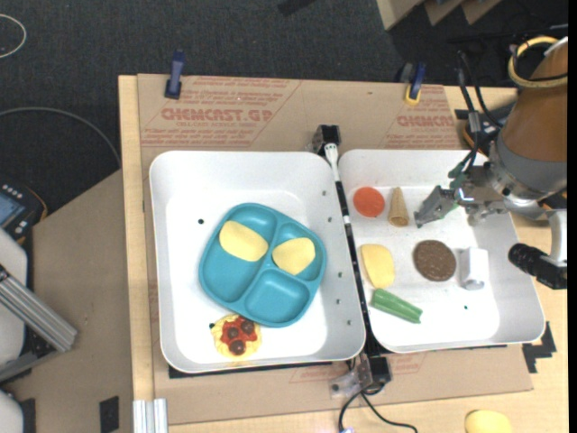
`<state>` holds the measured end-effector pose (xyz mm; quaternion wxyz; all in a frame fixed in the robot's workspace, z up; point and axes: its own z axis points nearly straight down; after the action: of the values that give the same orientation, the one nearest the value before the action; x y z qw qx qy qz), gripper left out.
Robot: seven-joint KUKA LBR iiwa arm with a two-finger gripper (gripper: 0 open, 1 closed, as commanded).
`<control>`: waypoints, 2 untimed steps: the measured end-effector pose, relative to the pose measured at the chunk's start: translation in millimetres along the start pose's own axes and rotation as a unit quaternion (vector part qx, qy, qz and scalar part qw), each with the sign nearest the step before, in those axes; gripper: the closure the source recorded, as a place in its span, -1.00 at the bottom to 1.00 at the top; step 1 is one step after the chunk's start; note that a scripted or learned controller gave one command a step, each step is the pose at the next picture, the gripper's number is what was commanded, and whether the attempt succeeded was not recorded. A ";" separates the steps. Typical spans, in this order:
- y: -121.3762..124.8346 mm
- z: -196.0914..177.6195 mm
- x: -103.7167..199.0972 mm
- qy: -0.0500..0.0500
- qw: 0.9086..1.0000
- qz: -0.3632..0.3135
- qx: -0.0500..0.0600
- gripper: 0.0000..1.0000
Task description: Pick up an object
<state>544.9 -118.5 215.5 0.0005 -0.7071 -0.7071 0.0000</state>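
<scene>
Brown cookie [435,260] lies just below my claw [435,207]; fingers apart, nothing between them, hovering to choose a pick.

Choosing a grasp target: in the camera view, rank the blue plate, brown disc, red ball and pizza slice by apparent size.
1. blue plate
2. pizza slice
3. brown disc, close to the pizza slice, so that order is unsure
4. red ball
</scene>
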 end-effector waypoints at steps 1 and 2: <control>0.7 -10.7 0.0 0.000 1.000 0.000 -0.001 1.00; -44.2 -108.6 55.6 0.000 1.000 -0.003 -0.004 1.00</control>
<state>500.8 -62.9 324.2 -0.0021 -0.7050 -0.7092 -0.0027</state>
